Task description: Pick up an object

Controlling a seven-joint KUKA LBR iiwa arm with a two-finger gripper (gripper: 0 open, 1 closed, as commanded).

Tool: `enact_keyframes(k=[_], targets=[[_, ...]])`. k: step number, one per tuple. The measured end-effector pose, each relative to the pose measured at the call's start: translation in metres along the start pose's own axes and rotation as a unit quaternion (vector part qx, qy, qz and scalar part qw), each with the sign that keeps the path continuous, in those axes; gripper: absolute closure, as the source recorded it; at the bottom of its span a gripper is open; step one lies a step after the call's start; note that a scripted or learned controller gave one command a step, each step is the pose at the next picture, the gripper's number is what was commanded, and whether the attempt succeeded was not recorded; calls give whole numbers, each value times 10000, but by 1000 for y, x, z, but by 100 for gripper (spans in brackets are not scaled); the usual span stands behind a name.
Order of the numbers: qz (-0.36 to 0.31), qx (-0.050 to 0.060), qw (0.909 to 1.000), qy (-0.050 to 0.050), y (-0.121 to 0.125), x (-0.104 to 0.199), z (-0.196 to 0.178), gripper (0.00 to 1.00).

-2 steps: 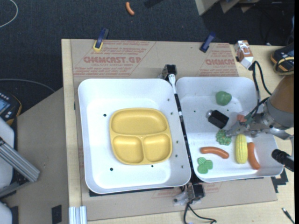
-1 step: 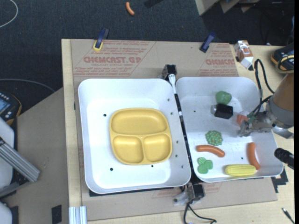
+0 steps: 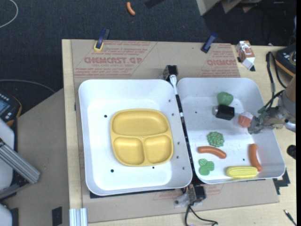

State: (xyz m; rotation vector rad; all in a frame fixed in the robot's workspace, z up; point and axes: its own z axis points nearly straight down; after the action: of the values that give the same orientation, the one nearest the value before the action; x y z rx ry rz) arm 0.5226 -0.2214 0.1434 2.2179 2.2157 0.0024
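The right bin (image 3: pixel 268 140) holds several toy foods: a green lump (image 3: pixel 225 98), a black block (image 3: pixel 224 112), a small salmon-coloured piece (image 3: pixel 244 120), a round green piece (image 3: pixel 215 138), a sausage (image 3: pixel 211 150), a broccoli floret (image 3: pixel 205 165), a corn cob (image 3: pixel 242 172) and a second sausage (image 3: pixel 254 156). My gripper (image 3: pixel 256 125) reaches in over the bin's right edge and sits low, right beside the salmon piece. Whether it touches that piece is unclear.
The left bin (image 3: pixel 94 126) carries a yellow divided plate (image 3: pixel 141 136). A black clip (image 3: pixel 171 72) sits between the bins at the back. A small carton (image 3: pixel 245 53) lies on the board behind the right bin. Cables run along the right side.
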Motion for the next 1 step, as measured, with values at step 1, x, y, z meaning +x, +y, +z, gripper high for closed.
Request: enact_keyframes(k=[1], targets=[[-14, -16, 10000, -3, 4, 7, -61, 100]])
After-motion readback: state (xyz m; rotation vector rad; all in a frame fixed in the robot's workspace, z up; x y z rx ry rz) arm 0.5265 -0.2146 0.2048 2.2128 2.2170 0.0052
